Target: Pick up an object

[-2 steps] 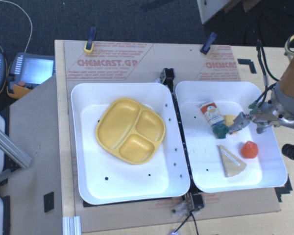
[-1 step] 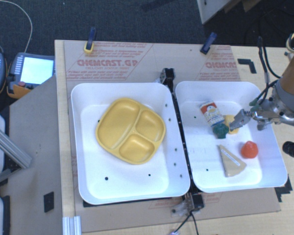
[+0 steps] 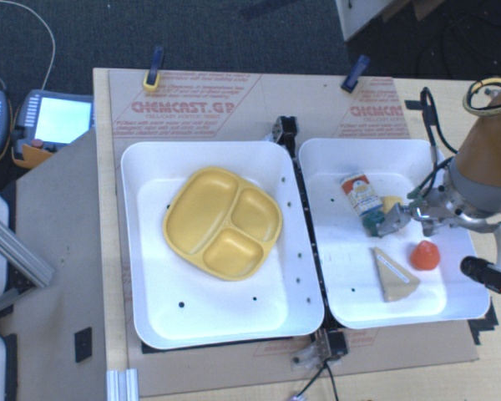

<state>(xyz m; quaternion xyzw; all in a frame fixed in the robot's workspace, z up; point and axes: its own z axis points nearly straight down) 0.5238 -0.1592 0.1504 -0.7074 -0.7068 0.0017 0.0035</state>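
The right bin (image 3: 351, 161) holds a small packet (image 3: 361, 195) with a red-and-white top and a teal lower end, and a little yellow piece (image 3: 390, 203) just right of it. A red ball (image 3: 425, 256) and a tan wedge (image 3: 393, 276) lie nearer the front. My gripper (image 3: 395, 220) reaches in from the right and sits low at the packet's teal end, just below the yellow piece. Part of both is hidden by it. Nothing is visibly lifted.
The left bin (image 3: 150, 299) carries a yellow divided plate (image 3: 223, 222). A black clamp (image 3: 285, 129) sits between the bins at the back. The grey and orange arm (image 3: 483, 161) hangs over the right bin's right wall. Cables run along the bench's right side.
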